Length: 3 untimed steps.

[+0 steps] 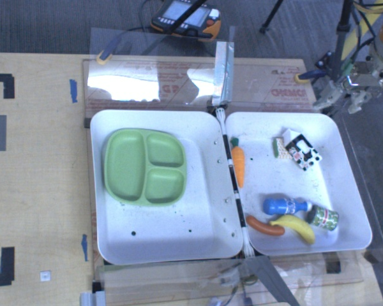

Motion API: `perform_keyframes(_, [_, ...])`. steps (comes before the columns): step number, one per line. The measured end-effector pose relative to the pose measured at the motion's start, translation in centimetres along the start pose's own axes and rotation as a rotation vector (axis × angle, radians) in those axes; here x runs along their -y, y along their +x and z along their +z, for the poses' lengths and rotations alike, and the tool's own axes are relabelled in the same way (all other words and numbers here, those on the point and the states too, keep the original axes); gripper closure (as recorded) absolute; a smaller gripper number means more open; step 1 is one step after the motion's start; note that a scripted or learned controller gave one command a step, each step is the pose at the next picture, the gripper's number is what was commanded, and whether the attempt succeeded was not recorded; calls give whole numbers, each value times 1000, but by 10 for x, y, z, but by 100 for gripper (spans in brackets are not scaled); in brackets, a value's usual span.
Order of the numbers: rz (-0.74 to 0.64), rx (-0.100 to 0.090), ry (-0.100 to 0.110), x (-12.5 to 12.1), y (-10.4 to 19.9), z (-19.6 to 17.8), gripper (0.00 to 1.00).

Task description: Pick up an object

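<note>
Metal two-finger gripper (351,91) at upper right of frame, outside the bins, above the right white plastic bin (351,171); can't tell how far open it is, nothing seen in it. Right bin contents: orange plastic carrot (238,163) by the left wall, long axis vertical in frame, green end up; black-and-white toy box (298,150) upper middle; blue plastic bottle (285,206), red sausage (265,226), yellow banana (296,227) and green can (323,218) clustered at lower right. Left white bin (198,228) holds a green 3-compartment plate (143,166). Light wooden bench (32,190); black handheld controller (185,16) at top.
</note>
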<state>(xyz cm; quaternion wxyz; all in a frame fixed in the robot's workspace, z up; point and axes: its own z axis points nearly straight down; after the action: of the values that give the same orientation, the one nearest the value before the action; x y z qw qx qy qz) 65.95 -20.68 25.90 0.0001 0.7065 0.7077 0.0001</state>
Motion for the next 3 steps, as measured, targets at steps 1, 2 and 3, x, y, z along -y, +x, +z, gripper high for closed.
perform_keyframes(1, [-103,1,-1,-3,12,111,0])
perform_keyframes(2, [-115,2,-4,15,13,155,0])
perform_keyframes(3, [48,0,-1,31,24,117,0])
